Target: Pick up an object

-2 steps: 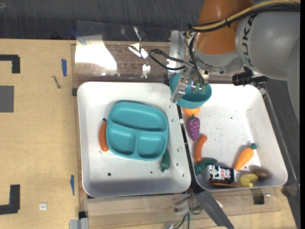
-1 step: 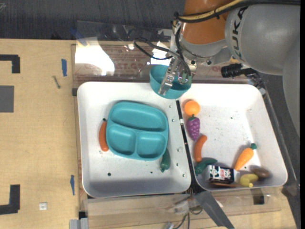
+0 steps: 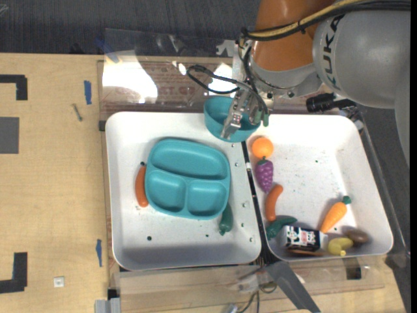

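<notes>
Looks like the grasp stage of a pick. Gripper [image 3: 233, 124] down at the back of the bins, right over the divide between them, at a small teal bowl [image 3: 220, 119]. Metal fingers [image 3: 236, 116] seen at the bowl's rim, one apparently inside the cup. Cannot tell whether the jaws are spread or closed: too small and too overlapped by cables and wrist. No clear sight of the rim pinched between them, so no claim of a hold.

Bowl sitting at the far edge, straddling the left bin [image 3: 124, 194] and right bin [image 3: 365, 175], just behind an orange [image 3: 262, 147]. Appears level, possibly raised slightly off the bin floor, but hard to judge from this slant.

Next move, judged from here: close firmly on the rim if not yet closed, then lift straight up, slow, watching for the bowl to tilt or slip off a thin-wall pinch. Keep clear of the orange and the grapes [image 3: 264, 173] just in front.

Elsewhere: teal tray [image 3: 187, 178] in the left bin, carrot [image 3: 333, 215] in the right, both well apart from the gripper.
</notes>
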{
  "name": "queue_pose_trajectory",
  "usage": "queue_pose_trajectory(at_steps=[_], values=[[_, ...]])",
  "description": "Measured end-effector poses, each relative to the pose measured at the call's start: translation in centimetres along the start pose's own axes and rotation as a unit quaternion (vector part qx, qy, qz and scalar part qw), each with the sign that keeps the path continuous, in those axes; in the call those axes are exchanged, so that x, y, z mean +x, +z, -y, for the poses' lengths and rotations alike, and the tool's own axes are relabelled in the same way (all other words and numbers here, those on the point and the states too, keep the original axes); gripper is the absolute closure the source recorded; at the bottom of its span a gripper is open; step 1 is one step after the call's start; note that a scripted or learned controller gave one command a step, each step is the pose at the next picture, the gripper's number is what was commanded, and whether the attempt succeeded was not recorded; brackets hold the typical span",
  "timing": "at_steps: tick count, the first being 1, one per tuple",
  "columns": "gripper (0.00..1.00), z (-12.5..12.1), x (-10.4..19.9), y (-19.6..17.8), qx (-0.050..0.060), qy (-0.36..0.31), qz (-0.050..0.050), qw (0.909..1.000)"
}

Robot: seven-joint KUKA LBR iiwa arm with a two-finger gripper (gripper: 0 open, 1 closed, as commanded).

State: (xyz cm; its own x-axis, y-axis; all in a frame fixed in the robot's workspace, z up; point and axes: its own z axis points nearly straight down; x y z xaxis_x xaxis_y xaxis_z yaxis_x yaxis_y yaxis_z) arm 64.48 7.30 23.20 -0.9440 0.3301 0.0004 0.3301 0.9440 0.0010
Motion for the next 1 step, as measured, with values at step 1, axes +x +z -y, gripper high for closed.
queue_pose_trajectory(at_steps=[1], values=[[1.00, -3.66, -0.35, -1.42, -0.002, -0.041, 0.003, 0.9991]])
